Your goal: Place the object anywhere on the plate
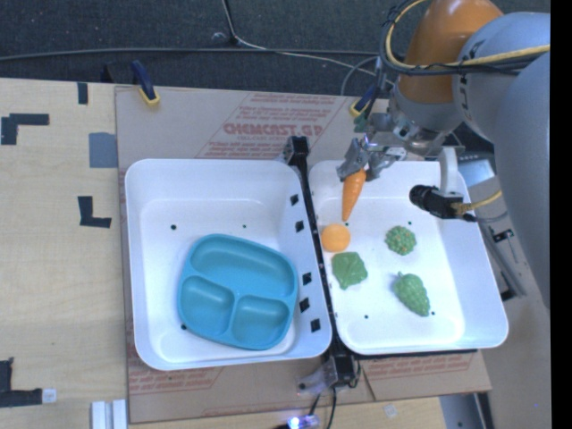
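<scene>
Camera view: the tool (362, 164) is clenched on the top of a carrot (352, 196), lifted over the right bin (465, 329).
The carrot hangs point-down directly beneath the tool, its tip just above an orange ball (335, 238). Below the tool lie three green vegetables (349, 269), (400, 239), (413, 293). Down and to its left, the blue plate (238, 291) sits in the left bin (147, 239).

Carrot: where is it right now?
The carrot hangs point-down from the gripper over the right bin's upper-left corner, just above the orange ball.
</scene>
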